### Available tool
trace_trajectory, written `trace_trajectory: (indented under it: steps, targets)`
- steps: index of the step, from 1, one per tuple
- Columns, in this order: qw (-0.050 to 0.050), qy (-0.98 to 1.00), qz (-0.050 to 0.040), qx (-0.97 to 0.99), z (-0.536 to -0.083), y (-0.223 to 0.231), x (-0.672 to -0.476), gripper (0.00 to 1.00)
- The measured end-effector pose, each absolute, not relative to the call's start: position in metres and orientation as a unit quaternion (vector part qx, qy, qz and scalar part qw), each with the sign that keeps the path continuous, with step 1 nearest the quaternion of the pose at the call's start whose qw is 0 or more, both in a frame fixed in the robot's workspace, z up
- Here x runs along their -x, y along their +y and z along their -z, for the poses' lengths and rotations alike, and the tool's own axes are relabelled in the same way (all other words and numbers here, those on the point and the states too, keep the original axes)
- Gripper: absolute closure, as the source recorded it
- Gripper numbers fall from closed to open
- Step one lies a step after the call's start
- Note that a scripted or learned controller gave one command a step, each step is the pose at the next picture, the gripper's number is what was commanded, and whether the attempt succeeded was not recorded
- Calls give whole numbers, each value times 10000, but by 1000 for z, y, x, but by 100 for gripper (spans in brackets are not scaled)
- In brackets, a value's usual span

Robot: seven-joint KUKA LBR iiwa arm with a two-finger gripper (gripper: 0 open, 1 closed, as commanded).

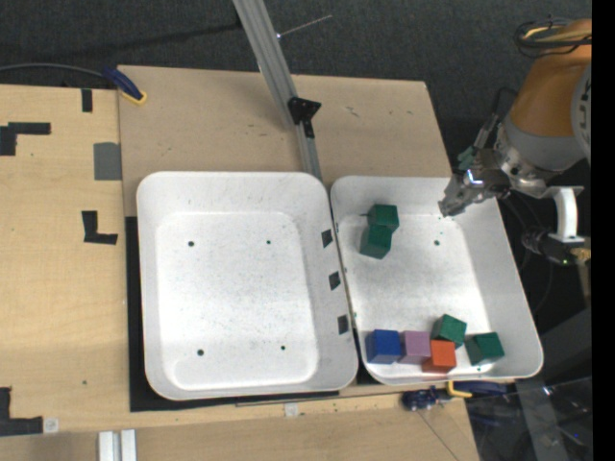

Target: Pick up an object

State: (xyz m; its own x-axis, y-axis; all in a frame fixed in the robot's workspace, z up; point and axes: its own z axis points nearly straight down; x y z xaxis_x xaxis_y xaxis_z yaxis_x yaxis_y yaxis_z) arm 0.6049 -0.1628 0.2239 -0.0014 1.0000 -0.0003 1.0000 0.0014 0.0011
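Arm enters from 3 o'clock; orange band visible above the wrist. Gripper (454, 203) hangs over the upper right corner of the right bin (509, 277), near its far rim. The fingertips are small and dark against the bin; cannot tell how far apart the jaws stand. Nothing visible between them.

Right bin contents: a green block (379, 230), seemingly two green pieces stacked or leaning together, lies in the upper left part of the bin, at roughly 9 o'clock from the gripper and apart from it. Along the near edge sits a cluster: blue cube (384, 345), then pink cube (417, 344) touching it at its 3 o'clock side, orange cube (442, 354) just beside the pink one, a green cube (449, 329) at 12 o'clock of the orange one, and another green cube (485, 347) at the 3 o'clock end of the row. The cluster is well apart from the gripper, towards 6 o'clock.

Left bin (154, 257) sits beside the right bin, rims touching.
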Motion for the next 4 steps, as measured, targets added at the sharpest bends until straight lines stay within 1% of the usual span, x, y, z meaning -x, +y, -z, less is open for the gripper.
trace_trajectory:
  steps: [1,2,3,4]
  targets:
    - [-5,7093,-4,-7049,-229,-108,-602,100]
    - [-17,7094,3,-7048,-220,-53,-590,100]
    - [-14,7090,4,-7052,-221,-11,-577,100]
    - [-14,7096,-2,-7046,-234,38,-561,100]
